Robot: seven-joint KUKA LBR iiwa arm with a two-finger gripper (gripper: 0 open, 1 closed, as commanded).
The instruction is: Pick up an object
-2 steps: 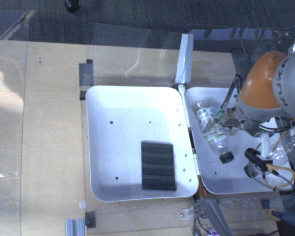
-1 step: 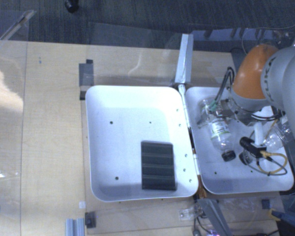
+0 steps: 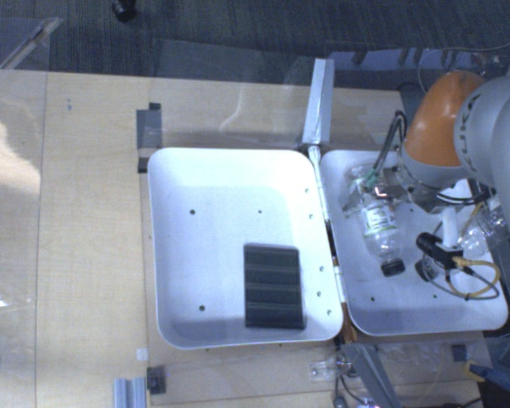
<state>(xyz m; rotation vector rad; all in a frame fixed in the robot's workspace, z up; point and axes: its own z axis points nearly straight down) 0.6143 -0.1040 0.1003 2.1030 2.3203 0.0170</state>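
A clear plastic bottle (image 3: 379,226) with a black cap lies in the right bin (image 3: 408,313), cap end toward the front. My gripper (image 3: 371,188) hangs over the bottle's far end, right against or just above it; the glare and clear plastic blur the contact. A black ribbed rectangular block (image 3: 274,286) lies flat in the left bin (image 3: 195,194), near its front right corner.
The grey arm with its orange band (image 3: 438,126) covers the back right of the right bin. A raised rim (image 3: 327,228) divides the two bins. Pale wooden bench surface (image 3: 68,245) extends to the left.
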